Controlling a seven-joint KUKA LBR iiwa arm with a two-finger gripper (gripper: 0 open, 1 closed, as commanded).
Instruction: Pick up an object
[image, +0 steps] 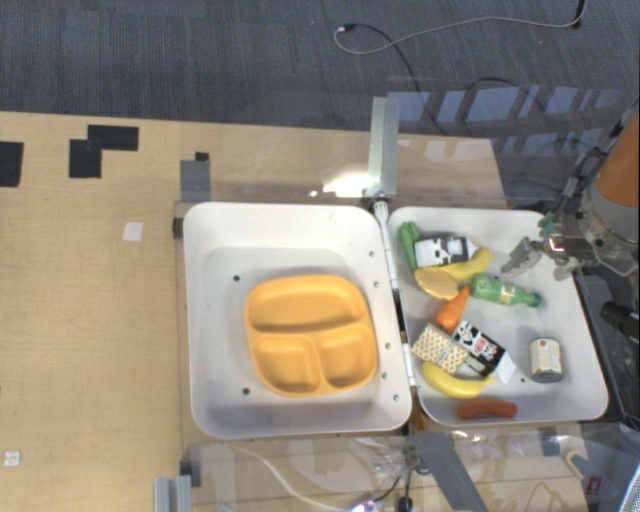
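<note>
My gripper (542, 260) hovers over the upper right part of the right bin (590, 345), open, with nothing between its fingers. Just below and left of it lies a green bottle (506, 292). Further left are a banana (466, 267), a black-and-white carton (445, 248) and a green item (408, 243). A tan piece (436, 283) and an orange carrot (452, 308) lie near the bin's middle. Lower down are a patterned packet (433, 346), a cow-print box (481, 350), a second banana (456, 382), a red sausage (487, 409) and a small can (545, 358).
The left bin (215, 300) holds a yellow divided plate (305, 333). A metal post (384, 140) stands behind the ridge between the bins. The arm's orange band (622, 175) is at the right edge. Wooden bench lies to the left.
</note>
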